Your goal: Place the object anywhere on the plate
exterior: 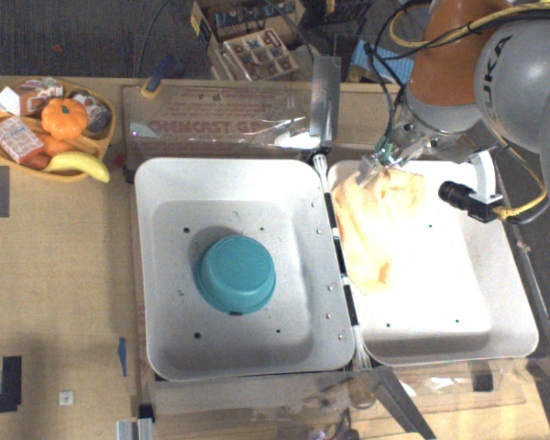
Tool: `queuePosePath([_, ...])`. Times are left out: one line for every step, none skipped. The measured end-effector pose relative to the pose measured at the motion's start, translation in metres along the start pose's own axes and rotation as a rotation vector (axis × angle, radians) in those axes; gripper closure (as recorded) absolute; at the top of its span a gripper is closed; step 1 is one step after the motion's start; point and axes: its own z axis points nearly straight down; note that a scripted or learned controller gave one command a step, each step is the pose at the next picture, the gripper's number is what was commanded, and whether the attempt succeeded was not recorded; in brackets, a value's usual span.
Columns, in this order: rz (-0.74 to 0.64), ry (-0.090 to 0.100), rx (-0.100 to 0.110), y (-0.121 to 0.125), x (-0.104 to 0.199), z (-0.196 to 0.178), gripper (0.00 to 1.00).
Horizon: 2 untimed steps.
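Teal plate [236, 273] sits in the left bin [165, 191]. My gripper [385, 160] hovers over the right bin [495, 328] (grip unclear; object unidentifiable). I'd confirm a hold before crossing.

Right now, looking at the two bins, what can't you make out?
- The tool, camera view: too small and glared over to tell how it stands.
- The pale orange thing in the right bin: washed out by glare, identity unclear.
- The arm: cut off by the top and right edges.
- The teal plate in the left bin: whether bowl or plate is unclear.
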Motion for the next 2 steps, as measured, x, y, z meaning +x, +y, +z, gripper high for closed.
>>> queuePosePath([0.0,0.0,-0.001,0.0,-0.001,-0.04,1.0])
queuePosePath([-0.398,0.003,0.0,0.016,0.044,-0.03,1.0])
